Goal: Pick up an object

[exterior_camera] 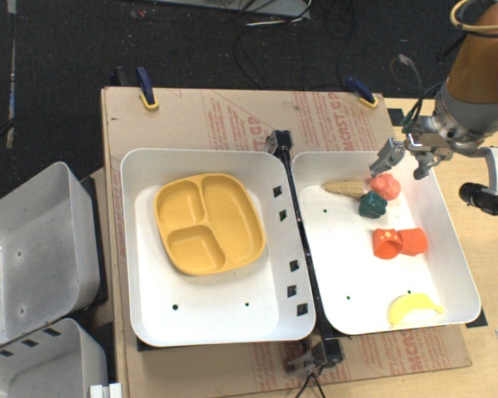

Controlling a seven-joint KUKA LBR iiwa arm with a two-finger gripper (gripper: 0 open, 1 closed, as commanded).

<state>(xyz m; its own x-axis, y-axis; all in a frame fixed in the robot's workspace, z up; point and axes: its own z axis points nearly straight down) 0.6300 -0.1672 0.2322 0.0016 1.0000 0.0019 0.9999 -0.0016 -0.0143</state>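
Nearest the camera, a yellow banana toy point(415, 308) lies at the front of the right bin point(456, 259). Behind it, an orange cup point(399, 242) lies on its side mid-bin. Farther back, a teal toy point(372, 205) touches a pink toy point(386, 186) beside a tan cone point(344, 189). The gripper point(405, 161) hangs over the far rim, jaws spread, nothing between them. The left bin point(141, 214) holds a yellow divided plate point(208, 221). Risk: the clustered toys sit close, so descending fingers could nudge neighbours or close on two at once.

The arm point(473, 56) reaches down, claw point(402, 160) seemingly spread apart.
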